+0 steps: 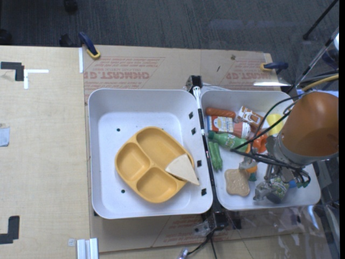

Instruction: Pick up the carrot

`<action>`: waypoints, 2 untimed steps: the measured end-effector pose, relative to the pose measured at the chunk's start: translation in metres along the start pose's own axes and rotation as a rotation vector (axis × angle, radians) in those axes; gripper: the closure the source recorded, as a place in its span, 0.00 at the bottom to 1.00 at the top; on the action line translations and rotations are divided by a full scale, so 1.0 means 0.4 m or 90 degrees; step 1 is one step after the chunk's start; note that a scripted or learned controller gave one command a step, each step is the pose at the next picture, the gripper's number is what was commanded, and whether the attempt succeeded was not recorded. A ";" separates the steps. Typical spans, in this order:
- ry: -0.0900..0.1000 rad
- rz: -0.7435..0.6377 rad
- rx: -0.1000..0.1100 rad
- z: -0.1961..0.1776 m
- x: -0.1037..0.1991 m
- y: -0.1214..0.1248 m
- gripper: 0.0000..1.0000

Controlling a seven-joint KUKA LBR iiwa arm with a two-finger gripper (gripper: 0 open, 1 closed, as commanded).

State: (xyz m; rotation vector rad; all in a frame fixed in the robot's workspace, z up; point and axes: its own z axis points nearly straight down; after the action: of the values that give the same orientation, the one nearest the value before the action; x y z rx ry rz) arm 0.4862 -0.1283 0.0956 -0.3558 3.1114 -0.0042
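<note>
The carrot (260, 143) shows as a small orange piece in the middle of the right bin (232, 203), partly covered by black cables and by the arm's wrist. My gripper (274, 188) hangs low over the bin's near right corner, below and to the right of the carrot and apart from it. The orange-banded wrist (311, 125) hides the bin's right side.
The right bin also holds a red sausage (221, 112), a ketchup box (223, 124), a small carton (249, 115), a green bottle (226, 140), a green vegetable (215, 156), a brown cookie (237, 182) and a yellow item (275, 121). The left bin (102, 144) holds a yellow divided plate (141, 169) with a pale wedge (182, 169).
</note>
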 end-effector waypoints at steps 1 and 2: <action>-0.007 -0.001 0.002 -0.027 -0.013 -0.001 1.00; -0.007 -0.001 0.002 -0.027 -0.013 -0.001 0.00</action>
State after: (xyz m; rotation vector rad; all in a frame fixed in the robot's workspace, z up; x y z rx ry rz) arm 0.4911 -0.1275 0.1063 -0.3577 3.1002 -0.0066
